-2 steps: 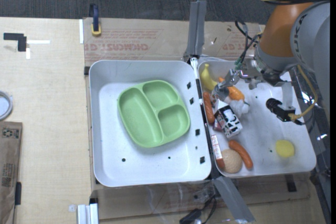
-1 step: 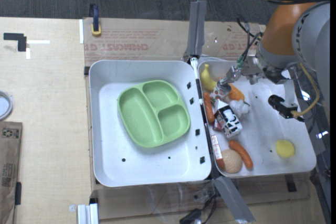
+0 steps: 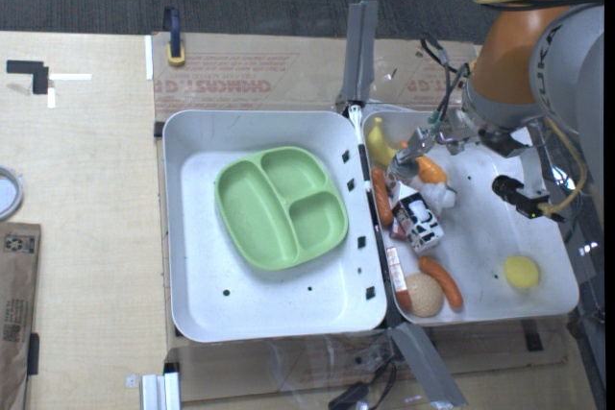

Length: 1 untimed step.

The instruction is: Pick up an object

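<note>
My gripper (image 3: 416,156) hangs low over the far left part of the right bin (image 3: 480,235), its wrist reaching in from the right. Just below its tip lies a small orange piece (image 3: 432,172) on top of a pale grey-white object (image 3: 443,196). Whether the gripper touches the orange piece I cannot tell. A yellow banana (image 3: 377,141) lies just left of the gripper. A black-and-white box (image 3: 417,220) sits below it, beside a red-orange sausage (image 3: 383,197).
Near the right bin's front lie a beige ball (image 3: 423,295), an orange sausage (image 3: 443,282) and a yellow ball (image 3: 522,272). The left bin (image 3: 192,302) holds a green divided plate (image 3: 281,205). A grey divider post (image 3: 360,53) stands between the bins.
</note>
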{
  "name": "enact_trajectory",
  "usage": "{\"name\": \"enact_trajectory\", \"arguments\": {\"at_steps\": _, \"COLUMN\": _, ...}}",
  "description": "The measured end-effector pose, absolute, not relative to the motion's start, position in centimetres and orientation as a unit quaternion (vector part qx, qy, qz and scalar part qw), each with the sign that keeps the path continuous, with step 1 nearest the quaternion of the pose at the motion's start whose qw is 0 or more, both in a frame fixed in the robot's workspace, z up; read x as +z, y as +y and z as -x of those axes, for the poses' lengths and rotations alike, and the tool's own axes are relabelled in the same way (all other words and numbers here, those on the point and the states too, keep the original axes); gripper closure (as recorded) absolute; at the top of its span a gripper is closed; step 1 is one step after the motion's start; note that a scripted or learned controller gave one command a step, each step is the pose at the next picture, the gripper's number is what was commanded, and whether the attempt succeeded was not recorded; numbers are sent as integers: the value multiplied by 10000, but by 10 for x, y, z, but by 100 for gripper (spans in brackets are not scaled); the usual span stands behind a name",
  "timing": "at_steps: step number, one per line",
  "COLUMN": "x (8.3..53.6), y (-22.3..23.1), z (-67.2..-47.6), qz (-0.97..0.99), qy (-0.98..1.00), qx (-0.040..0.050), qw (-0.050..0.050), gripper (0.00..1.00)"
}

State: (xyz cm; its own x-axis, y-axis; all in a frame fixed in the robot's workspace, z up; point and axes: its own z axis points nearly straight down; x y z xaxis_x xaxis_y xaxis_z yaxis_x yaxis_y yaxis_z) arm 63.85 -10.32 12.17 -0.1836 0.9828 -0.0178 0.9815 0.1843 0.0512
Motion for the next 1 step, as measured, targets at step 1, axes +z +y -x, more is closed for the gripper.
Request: {"name": "enact_trajectory", "arguments": {"at_steps": 1, "x": 103, "y": -107, "z": -664, "qz": -5820, "qy": 8131, "qx": 38, "qw": 96, "gripper": 0}}
